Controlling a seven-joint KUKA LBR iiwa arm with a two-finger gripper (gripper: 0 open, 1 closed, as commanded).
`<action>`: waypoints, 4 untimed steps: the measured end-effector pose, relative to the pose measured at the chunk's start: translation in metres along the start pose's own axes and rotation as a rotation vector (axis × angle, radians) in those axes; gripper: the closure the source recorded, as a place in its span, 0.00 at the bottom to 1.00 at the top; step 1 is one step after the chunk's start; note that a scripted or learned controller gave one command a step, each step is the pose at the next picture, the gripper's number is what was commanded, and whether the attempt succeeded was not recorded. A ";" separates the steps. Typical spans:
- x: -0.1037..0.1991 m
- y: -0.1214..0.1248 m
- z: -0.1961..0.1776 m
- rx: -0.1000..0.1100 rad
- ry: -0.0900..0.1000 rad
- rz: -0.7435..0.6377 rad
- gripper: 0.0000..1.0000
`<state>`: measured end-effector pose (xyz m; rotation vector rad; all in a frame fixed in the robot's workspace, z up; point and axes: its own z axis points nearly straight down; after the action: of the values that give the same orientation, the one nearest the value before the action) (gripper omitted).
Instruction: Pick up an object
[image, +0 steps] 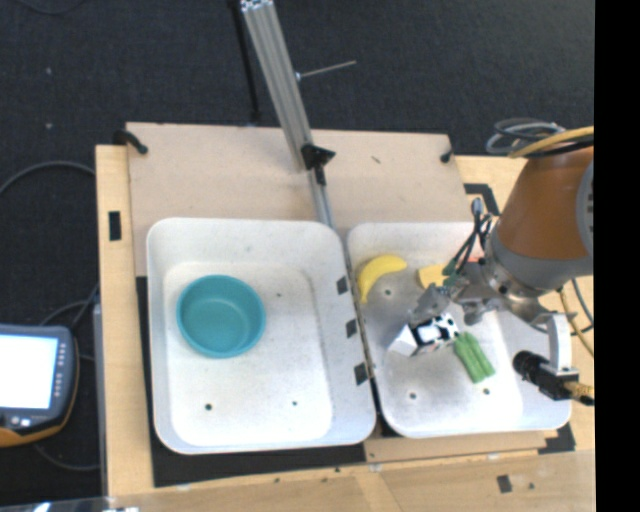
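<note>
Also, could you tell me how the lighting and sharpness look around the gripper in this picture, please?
Camera view: light is even and soft, with no hard glare on the right white plastic bin; a grey shadow lies under the arm near the yellow banana-shaped toy; the two-finger gripper and the small black-and-white object beneath it are blurry and low in detail.

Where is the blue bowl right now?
The blue bowl sits in the left white bin, toward that bin's left side, well apart from the banana and the gripper over in the right bin.
</note>
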<state>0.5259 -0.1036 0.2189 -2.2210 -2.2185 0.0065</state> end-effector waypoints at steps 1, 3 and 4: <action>-0.003 -0.008 0.045 -0.002 0.000 0.000 0.00; -0.009 0.002 0.080 -0.009 0.002 0.005 1.00; -0.016 0.002 0.035 -0.011 0.000 0.004 1.00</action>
<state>0.5279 -0.1195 0.1843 -2.2305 -2.2201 -0.0060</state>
